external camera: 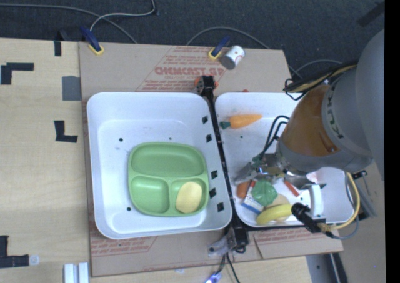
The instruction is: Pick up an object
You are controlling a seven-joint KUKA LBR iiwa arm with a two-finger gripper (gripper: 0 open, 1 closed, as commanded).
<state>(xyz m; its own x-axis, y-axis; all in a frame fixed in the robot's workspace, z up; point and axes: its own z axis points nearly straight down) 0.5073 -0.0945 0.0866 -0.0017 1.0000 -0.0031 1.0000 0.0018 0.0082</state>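
The claw (pixel 261 172) is hanging low over the cluttered front-left corner of the right bin (pixel 284 104), just above the green toy (pixel 265 192) and yellow banana (pixel 274 214), its grip impossible to judge, so nothing is looking lifted yet

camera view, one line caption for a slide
Robot arm's hand lowered over toys in the right bin; left bin holds a green tray with a yellow piece.

the light was even and fairly bright, seemingly from overhead. the white bins (pixel 103 119) glared a little, washing out their rims. shadows were soft and short. the whole picture was slightly blurred and grainy, the arm (pixel 359 113) softest.
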